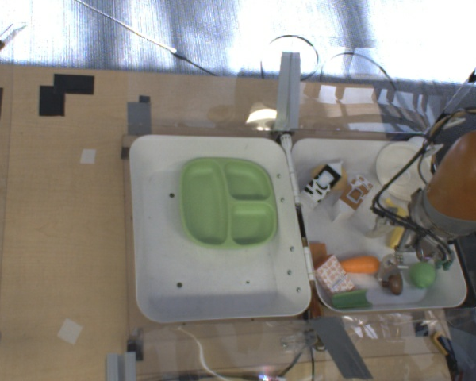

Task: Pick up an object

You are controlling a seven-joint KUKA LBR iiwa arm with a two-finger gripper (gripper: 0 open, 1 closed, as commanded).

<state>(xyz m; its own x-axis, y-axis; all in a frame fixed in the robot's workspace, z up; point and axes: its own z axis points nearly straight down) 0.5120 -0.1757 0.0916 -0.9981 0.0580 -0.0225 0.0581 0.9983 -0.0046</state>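
Camera view: arm reaches into right bin [452,296]; gripper [412,254] low over clutter near green ball [422,275], carrot [360,265] and brown piece [393,284]. Cannot tell how the gripper is set or whether it holds anything. Left bin [159,292] holds green divided plate [227,202]. Black-white carton [323,182] lies at right bin's far left.
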